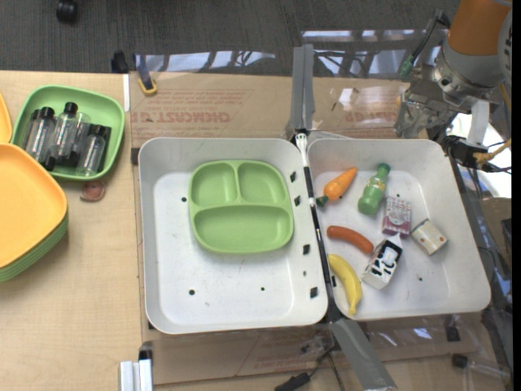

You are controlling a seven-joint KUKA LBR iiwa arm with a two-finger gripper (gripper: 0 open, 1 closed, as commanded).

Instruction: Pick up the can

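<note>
Dark carpet floor (203,10) beyond a wooden bench (57,316).

Green divided tray (241,205), orange carrot (340,182), red sausage (351,238), yellow banana (348,281), green bottle (374,191), pink-patterned can (397,215), black-and-white carton (383,264).

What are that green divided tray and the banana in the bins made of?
The green divided tray looks like moulded plastic, matte, one even colour with rounded compartment walls. The banana seems a plastic toy: smooth, uniformly yellow, though a real one can't be ruled out.
</note>
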